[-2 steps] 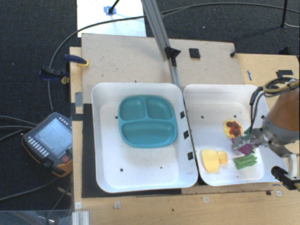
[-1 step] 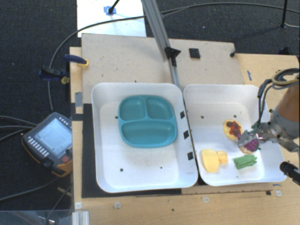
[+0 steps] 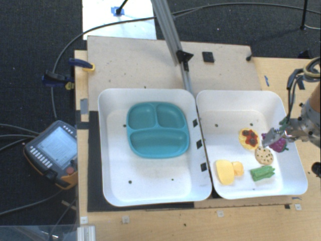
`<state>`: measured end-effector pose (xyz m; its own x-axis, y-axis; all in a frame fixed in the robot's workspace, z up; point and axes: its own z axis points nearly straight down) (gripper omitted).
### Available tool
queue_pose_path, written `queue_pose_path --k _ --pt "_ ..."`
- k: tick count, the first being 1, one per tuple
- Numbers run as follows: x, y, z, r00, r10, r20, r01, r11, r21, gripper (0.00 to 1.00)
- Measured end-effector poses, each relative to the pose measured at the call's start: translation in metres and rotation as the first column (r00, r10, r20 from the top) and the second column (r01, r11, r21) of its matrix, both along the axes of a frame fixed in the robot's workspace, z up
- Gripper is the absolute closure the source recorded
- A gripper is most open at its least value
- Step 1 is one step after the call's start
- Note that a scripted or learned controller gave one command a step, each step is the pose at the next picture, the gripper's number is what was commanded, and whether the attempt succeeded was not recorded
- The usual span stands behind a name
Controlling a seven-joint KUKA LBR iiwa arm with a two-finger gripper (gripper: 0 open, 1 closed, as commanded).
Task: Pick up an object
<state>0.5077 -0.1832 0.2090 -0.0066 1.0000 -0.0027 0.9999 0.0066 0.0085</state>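
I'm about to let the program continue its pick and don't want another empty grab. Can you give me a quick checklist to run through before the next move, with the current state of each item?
1. Gripper is over the right bin: ok.
2. A target lies under it: ok, it is at the purple toy, beside the cookie.
3. Purple toy is between the fingers: cannot tell, too small and partly hidden.
4. Neighbours clear of the gripper: not ok, the pizza slice and cookie lie close.
5. Other items out of the way: ok, the yellow piece and green piece lie nearer the front wall.
6. Blue plate sits in the left bin: ok.
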Motion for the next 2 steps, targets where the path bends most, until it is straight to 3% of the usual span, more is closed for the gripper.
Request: queue_pose_path --k 1,2 --pt "0.001 0.000 0.010 1.000 -0.001 -0.005 0.001 1.000 0.002 1.00" --pt "0.006 0.055 0.001 1.000 0.004 -0.006 -0.004 1.000 0.004 1.00"
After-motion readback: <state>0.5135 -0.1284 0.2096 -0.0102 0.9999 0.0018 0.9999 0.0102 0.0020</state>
